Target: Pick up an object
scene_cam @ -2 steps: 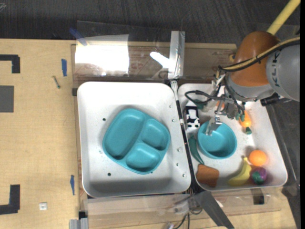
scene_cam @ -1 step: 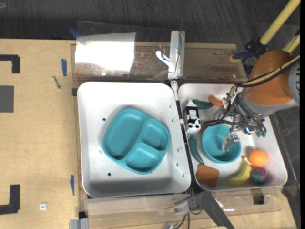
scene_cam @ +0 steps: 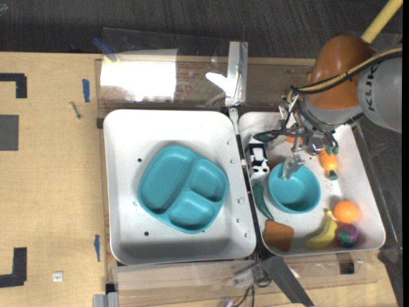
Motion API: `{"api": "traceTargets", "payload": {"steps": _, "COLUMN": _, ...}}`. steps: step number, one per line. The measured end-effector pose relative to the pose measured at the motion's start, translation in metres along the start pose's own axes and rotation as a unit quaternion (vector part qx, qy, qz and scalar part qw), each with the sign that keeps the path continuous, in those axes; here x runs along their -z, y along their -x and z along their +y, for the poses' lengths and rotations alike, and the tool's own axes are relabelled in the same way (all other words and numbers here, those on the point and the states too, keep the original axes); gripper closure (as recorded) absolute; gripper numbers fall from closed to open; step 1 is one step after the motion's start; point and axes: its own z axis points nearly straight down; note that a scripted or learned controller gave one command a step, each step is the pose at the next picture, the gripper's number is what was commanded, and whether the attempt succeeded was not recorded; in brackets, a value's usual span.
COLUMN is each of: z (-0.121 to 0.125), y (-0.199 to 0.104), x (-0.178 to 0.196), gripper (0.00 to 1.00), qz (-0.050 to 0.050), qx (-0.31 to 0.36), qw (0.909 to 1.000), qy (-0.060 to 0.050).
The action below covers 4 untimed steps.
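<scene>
White plastic forms the 2 shallow bins that sit side by side on the tabletop [scene_cam: 45, 171]. The left bin [scene_cam: 121, 139] holds a teal divided plate [scene_cam: 184, 188] with 3 compartments, lying slightly askew near the bin's middle. The right bin [scene_cam: 367, 190] carries the loose objects: a teal bowl [scene_cam: 295, 190] near its centre, a small black-and-white cow figure [scene_cam: 257, 160] against the left wall, a brown block-like item [scene_cam: 278, 235] at the near left corner, a yellow banana [scene_cam: 324, 233] along the near wall, an orange ball-shaped fruit [scene_cam: 346, 211] just beside it, and a small purple-and-green item [scene_cam: 347, 236] touching the banana's end. An orange carrot-like piece [scene_cam: 328, 161] lies near the right side, beside the arm's wrist.

The grey arm [scene_cam: 383, 94] with its orange band [scene_cam: 337, 69] reaches in from the right, and the end effector [scene_cam: 293, 169] hangs over the far rim of the bowl, its metal tip pointing down into the bowl's inner edge. Whether it is spread or closed cannot be told from this angle, and nothing can be seen gripped in it.
</scene>
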Motion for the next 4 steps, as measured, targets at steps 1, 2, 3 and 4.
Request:
{"api": "traceTargets", "payload": {"steps": 1, "z": 0.000, "y": 0.008, "x": 0.015, "gripper": 1.00, "qz": -0.020, "qx": -0.001, "qw": 0.9998, "qy": -0.003}}
{"api": "traceTargets", "payload": {"steps": 2, "z": 0.041, "y": 0.016, "x": 0.133, "gripper": 1.00, "qz": -0.025, "qx": 0.049, "qw": 0.9985, "qy": -0.001}}
{"api": "traceTargets", "payload": {"steps": 3, "z": 0.014, "y": -0.064, "x": 0.102, "gripper": 1.00, "qz": -0.016, "qx": 0.239, "qw": 0.9709, "qy": -0.002}}
{"api": "traceTargets", "payload": {"steps": 4, "z": 0.083, "y": -0.116, "x": 0.132, "gripper": 1.00, "qz": -0.019, "qx": 0.241, "qw": 0.9702, "qy": -0.002}}
